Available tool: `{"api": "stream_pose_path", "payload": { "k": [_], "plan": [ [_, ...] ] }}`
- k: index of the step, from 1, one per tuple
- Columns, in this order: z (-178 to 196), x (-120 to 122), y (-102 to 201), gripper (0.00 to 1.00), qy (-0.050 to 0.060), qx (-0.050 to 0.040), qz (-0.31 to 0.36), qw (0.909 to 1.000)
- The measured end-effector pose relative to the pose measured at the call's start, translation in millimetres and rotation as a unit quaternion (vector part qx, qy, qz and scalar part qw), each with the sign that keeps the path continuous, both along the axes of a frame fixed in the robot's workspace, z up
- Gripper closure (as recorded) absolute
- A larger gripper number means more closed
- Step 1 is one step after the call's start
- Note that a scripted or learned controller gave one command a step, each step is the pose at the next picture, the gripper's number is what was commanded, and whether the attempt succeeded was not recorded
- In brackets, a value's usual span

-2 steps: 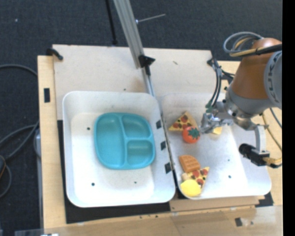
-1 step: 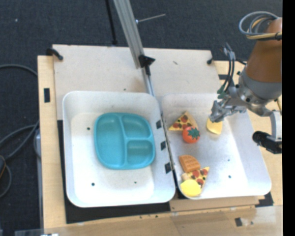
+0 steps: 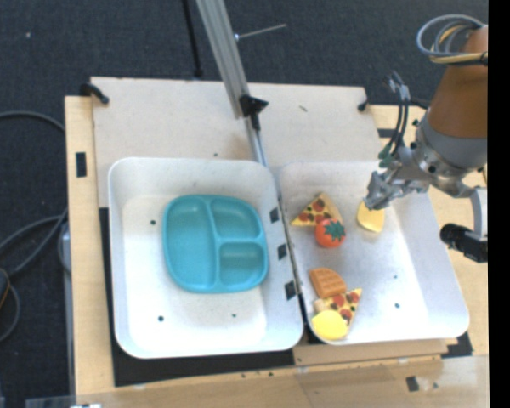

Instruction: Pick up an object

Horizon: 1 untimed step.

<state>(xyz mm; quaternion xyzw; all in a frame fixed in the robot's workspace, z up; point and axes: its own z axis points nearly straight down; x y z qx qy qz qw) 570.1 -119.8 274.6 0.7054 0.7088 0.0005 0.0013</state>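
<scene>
The claw [image 3: 379, 199] hangs in the right bin [image 3: 425, 300] just above a yellow piece [image 3: 371, 220], its grip impossible to judge from here, so this looks like the approach step, calling next for a short descent and a squeeze.
</scene>
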Motion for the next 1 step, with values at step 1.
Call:
{"api": "stream_pose_path", "payload": {
  "k": [1],
  "plan": [
    [-14.9,4.2,48.6,1.00,0.001,0.0008,0.001,1.0000]
  ]
}}
